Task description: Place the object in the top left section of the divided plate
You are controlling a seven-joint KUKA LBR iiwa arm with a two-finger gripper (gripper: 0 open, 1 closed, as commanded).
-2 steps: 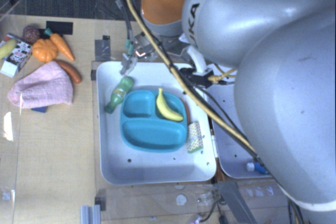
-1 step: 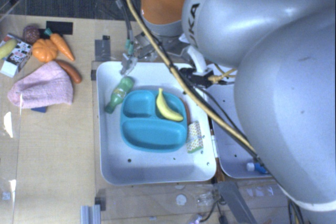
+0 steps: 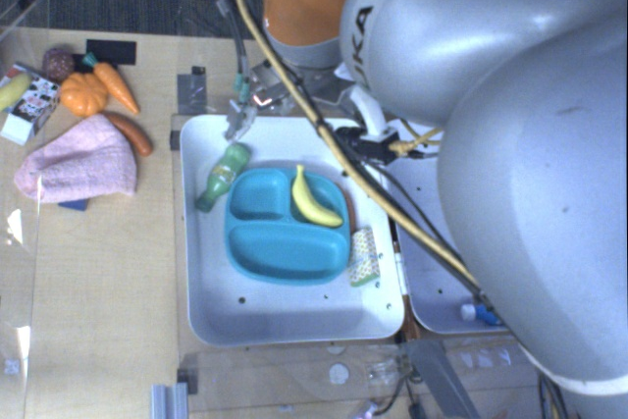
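A blue divided plate lies in the left white bin. A yellow banana rests in the plate's top right section. A green bottle lies in the bin just off the plate's upper left edge, apart from the top left section. My gripper hangs above the bin's far left corner, right over the bottle's cap end; its fingertips look close together with nothing seen between them. A pale speckled sponge sits at the plate's right edge.
On the bench to the left lie a pink cloth, toy carrots, a small orange pumpkin and a sausage. The right bin is mostly covered by my arm; a small blue and white object lies in it.
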